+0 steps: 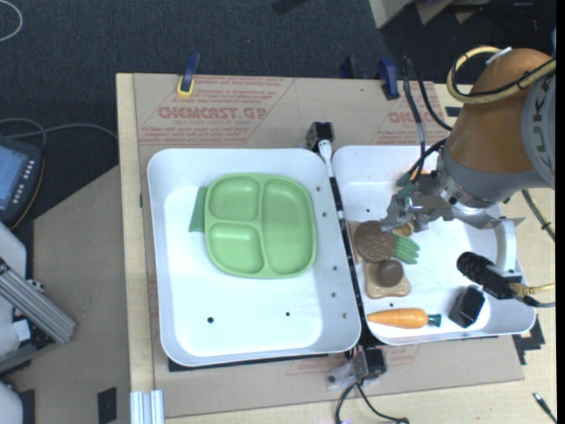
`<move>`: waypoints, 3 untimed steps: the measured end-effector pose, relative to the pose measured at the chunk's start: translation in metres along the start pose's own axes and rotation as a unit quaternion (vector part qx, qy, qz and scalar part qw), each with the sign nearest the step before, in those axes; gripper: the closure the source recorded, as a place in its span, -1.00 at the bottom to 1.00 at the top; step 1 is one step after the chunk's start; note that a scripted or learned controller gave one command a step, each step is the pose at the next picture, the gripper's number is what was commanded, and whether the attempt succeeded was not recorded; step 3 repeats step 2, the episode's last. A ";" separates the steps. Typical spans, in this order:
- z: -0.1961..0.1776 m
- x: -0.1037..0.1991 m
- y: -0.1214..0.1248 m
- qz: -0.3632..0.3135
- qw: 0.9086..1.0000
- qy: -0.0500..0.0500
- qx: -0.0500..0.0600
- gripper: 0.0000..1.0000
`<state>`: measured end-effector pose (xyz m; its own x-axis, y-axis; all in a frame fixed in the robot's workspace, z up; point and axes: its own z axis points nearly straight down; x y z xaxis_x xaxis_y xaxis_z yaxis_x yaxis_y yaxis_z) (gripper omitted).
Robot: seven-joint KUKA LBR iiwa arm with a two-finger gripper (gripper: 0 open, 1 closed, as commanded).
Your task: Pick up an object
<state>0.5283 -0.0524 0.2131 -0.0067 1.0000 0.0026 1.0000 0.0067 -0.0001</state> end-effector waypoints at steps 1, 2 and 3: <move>-0.009 0.055 0.028 0.000 1.000 0.000 -0.002 1.00; -0.019 0.102 0.045 0.000 1.000 -0.001 -0.002 1.00; -0.019 0.102 0.045 0.000 1.000 -0.001 -0.002 1.00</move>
